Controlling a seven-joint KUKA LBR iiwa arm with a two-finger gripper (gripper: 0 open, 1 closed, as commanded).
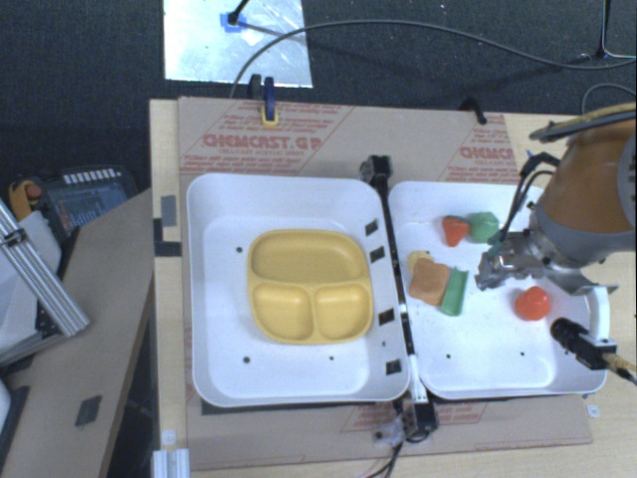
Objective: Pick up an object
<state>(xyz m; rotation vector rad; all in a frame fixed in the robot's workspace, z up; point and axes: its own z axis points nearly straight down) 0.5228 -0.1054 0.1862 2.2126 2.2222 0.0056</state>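
Observation:
My gripper (pixel 494 270) hangs low over the right bin (pixel 478 371), just right of a green block (pixel 455 291) that leans against a tan bread-like piece (pixel 429 280). A red-orange ball (pixel 531 303) lies to the gripper's lower right. Farther back in the same bin lie a small red-orange piece (pixel 455 230) and a green rounded piece (pixel 483 226). Nothing shows between the gripper's fingers, and their spacing is too small to make out.
The left bin (pixel 214 366) holds a yellow three-compartment tray (pixel 309 284). A black ridge (pixel 390 267) divides the two bins. The arm's orange band and grey wrist (pixel 587 197) crowd the right bin's right side.

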